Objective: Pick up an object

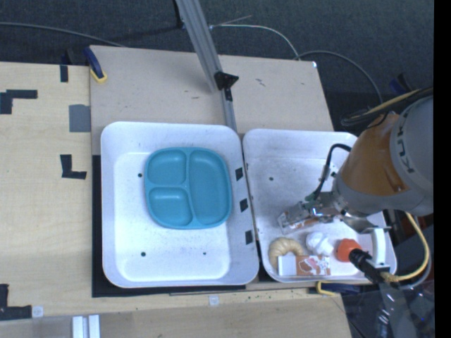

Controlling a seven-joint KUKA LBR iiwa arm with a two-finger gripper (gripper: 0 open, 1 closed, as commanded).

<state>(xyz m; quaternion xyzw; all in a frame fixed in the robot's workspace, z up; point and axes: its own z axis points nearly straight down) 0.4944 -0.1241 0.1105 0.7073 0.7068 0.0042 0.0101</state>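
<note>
Pincer [296, 219] seemingly above croissant [285, 247].

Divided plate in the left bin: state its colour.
Light blue divided plastic plate, plain; camera view.

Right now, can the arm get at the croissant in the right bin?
Probably yes. The croissant lies uncovered near the right bin's front edge, with the tool just above it. A white ball sits beside it but not on it.

Two white bins [113, 210], one blue tray [188, 187] (three compartments), one croissant [285, 246].
</note>
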